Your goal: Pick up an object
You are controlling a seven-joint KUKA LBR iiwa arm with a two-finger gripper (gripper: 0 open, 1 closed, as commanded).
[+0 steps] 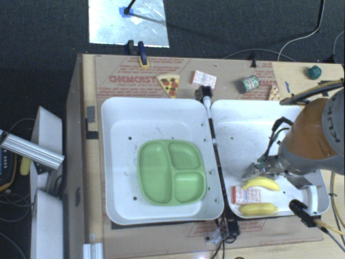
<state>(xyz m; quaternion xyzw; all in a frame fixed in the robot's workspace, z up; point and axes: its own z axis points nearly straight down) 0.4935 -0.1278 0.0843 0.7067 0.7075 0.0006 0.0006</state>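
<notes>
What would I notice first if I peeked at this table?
Probably the light green plastic divided plate, sitting alone in the middle of the left white bin. Next, the big grey robot arm with its orange band reaching into the right white bin, just above two yellow bananas and a small red-and-white packet near the front edge.

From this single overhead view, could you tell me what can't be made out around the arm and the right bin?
- Gripper: fingers blurred; open or shut unclear.
- Upper banana: whether the gripper touches it is unclear.
- Small red-and-white packet: print too small to read.
- Right bin: its right part hidden under the arm.
</notes>
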